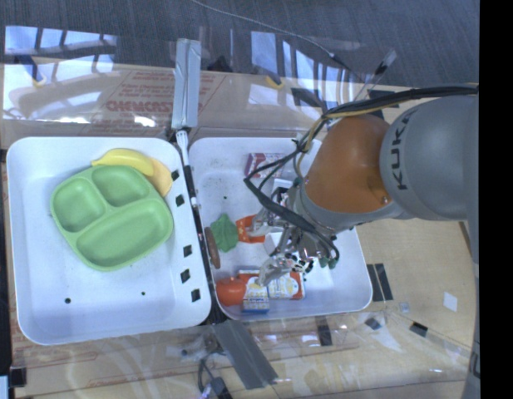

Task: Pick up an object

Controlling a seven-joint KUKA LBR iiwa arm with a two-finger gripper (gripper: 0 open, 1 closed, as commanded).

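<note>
My gripper (277, 266) reaches down into the right bin (349, 279), low over a cluster of small items near the bin's front wall. Just under and beside it lie a small printed carton (258, 296), a red tomato-like piece (230, 289) and another small packet (288, 286). A green leafy toy (224, 233) and an orange piece (254, 225) lie a little behind the gripper. A red and white packet (261, 164) rests at the bin's back, partly hidden by the arm. Cables and the wrist cover the fingers.
The left bin (40, 289) holds a green divided plate (113, 214) with a yellow banana (141, 164) at its back edge. A black-tabbed divider (189, 223) separates the bins. The arm's orange band (347, 173) looms over the right bin's right half.
</note>
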